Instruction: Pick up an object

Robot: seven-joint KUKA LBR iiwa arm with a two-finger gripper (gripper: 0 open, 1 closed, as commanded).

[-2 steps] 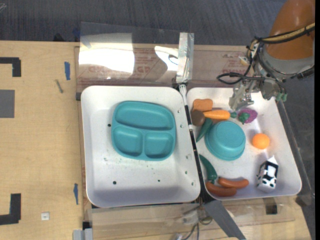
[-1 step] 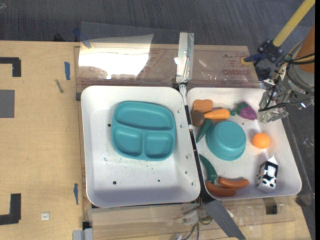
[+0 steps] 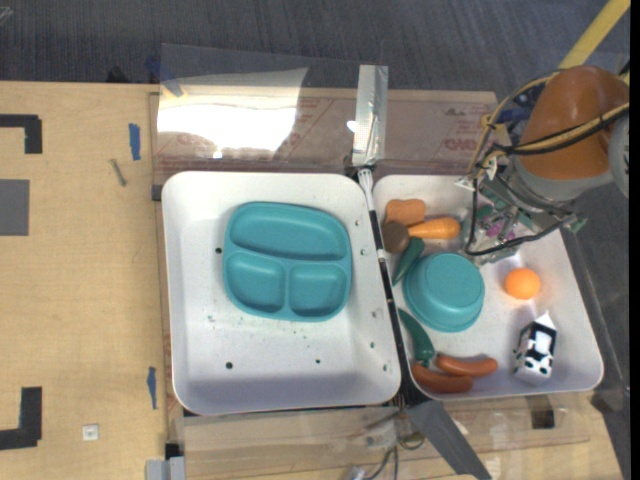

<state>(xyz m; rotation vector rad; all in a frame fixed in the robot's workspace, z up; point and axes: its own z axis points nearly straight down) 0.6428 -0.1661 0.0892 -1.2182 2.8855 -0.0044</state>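
You've got two white bins: the left bin (image 3: 190,368) has a teal divided plate (image 3: 288,260), the right bin (image 3: 580,353) a teal bowl (image 3: 446,291). Around that bowl: an orange ball (image 3: 522,284), an orange carrot (image 3: 434,230) with a green top, a black-and-white spotted cow (image 3: 537,350), and a reddish-brown hot dog (image 3: 455,368) near the bottom. The arm's band (image 3: 565,108) at upper right is orange.
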